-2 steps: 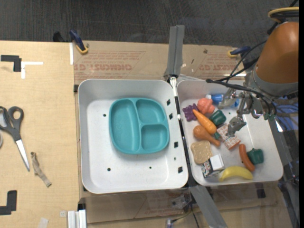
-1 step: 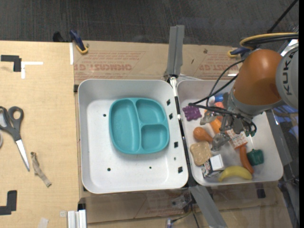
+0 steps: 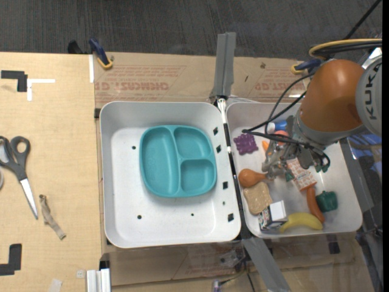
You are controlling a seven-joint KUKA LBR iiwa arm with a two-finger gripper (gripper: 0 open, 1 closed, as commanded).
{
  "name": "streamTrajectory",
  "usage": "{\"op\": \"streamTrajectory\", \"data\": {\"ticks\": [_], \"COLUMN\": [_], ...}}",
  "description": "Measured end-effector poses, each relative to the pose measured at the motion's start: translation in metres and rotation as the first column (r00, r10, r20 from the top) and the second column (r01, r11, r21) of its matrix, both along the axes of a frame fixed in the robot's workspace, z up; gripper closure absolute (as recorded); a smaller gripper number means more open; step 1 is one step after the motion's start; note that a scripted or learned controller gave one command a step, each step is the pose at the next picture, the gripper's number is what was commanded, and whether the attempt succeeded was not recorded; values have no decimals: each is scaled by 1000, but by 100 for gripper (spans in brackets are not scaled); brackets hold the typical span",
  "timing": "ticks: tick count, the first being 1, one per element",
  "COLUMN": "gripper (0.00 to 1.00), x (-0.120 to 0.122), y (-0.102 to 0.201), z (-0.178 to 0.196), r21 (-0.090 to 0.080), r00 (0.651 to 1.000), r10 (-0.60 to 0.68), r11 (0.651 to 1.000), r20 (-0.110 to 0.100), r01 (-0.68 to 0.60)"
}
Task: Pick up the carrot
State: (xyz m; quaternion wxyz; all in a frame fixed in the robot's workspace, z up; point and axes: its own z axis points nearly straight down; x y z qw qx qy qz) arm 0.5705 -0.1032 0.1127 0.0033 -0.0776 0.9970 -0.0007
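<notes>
Carrot lies in the right bin, toward its near right part, slanting from upper left to lower right, with its thick end just under the gripper and its narrow end close to a yellow banana. A dark green pepper-like toy sits touching or just beside the carrot on its right. The grey arm, with its orange band, reaches in from the right and hangs over the middle of this bin; the gripper points down and left among black cables. Whether the fingers are wide or narrow cannot be told, as the metal parts blur together, and no object is clearly seen between them. A small printed packet lies just right of the gripper, above the carrot.

Left of the gripper sit a purple grape bunch at the far side, a brown drumstick-shaped toy nearer, and a slice of bread nearer still. A small white box rests between the bread and the banana at the near edge.

The left bin holds a teal divided plate with three compartments. On the tabletop well to the left lie scissors with grey handles.
</notes>
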Motion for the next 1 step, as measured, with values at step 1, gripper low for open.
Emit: {"op": "streamTrajectory", "data": {"ticks": [1], "gripper": [100], "x": [-2], "y": [57], "z": [80], "r21": [2], "r00": [969], "r10": [-246], "r11": [969], "r20": [-2], "r01": [246]}}
